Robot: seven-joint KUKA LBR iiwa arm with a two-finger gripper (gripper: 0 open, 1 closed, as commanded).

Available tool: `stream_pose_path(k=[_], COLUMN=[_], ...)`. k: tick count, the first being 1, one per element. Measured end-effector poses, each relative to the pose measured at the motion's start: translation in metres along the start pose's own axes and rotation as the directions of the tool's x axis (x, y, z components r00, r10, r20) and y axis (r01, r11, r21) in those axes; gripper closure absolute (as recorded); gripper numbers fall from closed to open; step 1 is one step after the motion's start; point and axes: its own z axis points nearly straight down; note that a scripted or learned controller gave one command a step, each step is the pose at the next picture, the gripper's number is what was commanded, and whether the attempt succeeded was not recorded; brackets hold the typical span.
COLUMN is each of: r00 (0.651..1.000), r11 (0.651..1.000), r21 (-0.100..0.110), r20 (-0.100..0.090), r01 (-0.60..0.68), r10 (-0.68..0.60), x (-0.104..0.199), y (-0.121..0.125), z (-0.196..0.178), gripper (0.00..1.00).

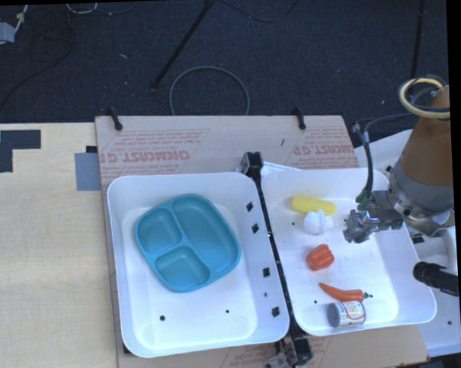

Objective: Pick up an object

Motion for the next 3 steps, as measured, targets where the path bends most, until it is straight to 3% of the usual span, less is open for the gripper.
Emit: stream_pose_path(k=[2,3], r00=[1.000,1.000], r11=[1.000,1.000], r21=[0.004,0.001], r20=[-0.001,0.000], r01=[-0.001,-0.001], r10=[0.001,0.001], x=[0.094,0.144], y=[0.015,0.034], z=[0.021,0.013], gripper=[1.00,1.00])
